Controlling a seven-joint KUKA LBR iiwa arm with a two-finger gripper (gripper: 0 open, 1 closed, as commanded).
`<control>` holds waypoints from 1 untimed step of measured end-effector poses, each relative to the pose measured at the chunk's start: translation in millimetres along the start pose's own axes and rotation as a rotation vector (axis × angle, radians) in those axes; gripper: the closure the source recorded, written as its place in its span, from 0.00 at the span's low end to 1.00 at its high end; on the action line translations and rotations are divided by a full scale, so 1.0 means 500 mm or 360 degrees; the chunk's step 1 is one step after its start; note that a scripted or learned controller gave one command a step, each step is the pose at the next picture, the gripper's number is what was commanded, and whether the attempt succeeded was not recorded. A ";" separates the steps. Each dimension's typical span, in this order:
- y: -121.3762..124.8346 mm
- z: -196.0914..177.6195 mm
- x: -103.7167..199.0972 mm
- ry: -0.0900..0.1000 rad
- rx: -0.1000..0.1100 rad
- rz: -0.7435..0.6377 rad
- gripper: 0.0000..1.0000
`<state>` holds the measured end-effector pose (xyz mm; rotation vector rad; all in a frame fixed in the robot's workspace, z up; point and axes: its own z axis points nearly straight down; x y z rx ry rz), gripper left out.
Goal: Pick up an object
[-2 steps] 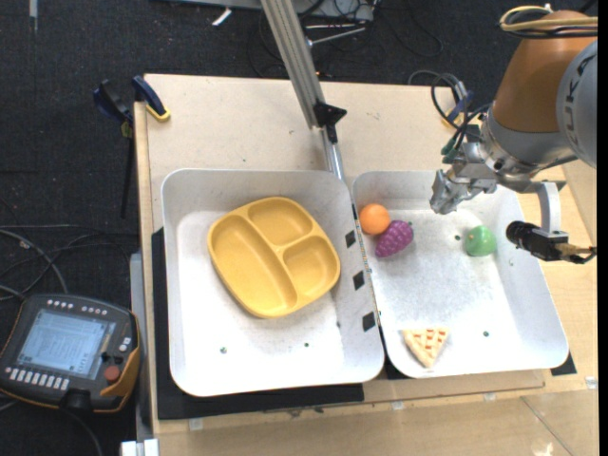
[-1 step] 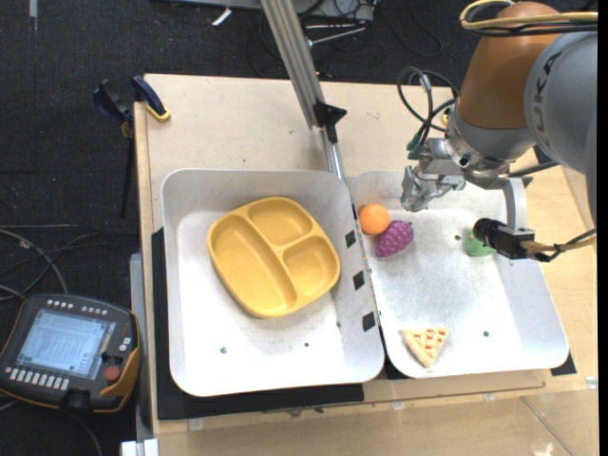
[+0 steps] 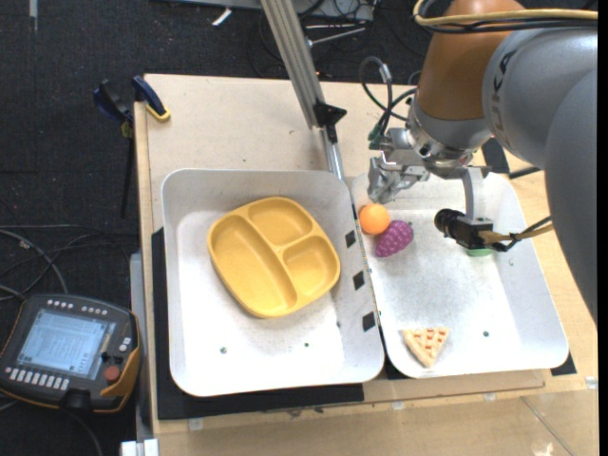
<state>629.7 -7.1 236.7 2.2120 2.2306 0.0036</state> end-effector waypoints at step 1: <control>-0.011 -0.013 0.115 0.0001 0.0001 -0.0001 1.00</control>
